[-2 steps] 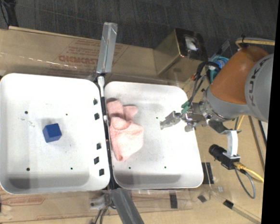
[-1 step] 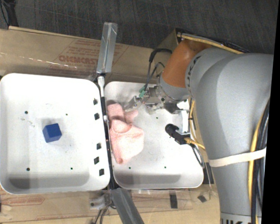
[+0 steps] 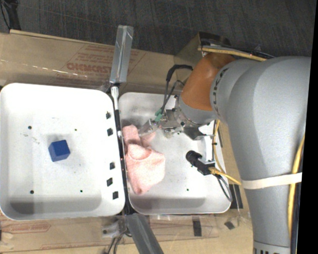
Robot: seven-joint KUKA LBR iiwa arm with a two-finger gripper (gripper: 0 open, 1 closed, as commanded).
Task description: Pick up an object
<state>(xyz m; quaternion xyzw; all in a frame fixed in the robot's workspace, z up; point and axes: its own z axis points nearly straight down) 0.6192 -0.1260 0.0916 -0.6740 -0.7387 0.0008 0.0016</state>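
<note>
Claw (image 3: 155, 123) is down in the right bin (image 3: 197, 200), near its upper left part, right at the top edge of the pink cloth (image 3: 142, 162). Honestly can't tell whether it's spread or pressed together, it's too small and cluttered there. That cloth is crumpled up along the bin's left wall, and I can't say if the claw is actually touching it. Over in the left bin (image 3: 15, 140) there's a little blue cube (image 3: 59, 150) sitting on its own, well apart from the arm (image 3: 259, 109). Arm comes in from the right, orange band (image 3: 198, 83) above the wrist. Both bins sit on a cardboard-covered surface (image 3: 60, 55).
</note>
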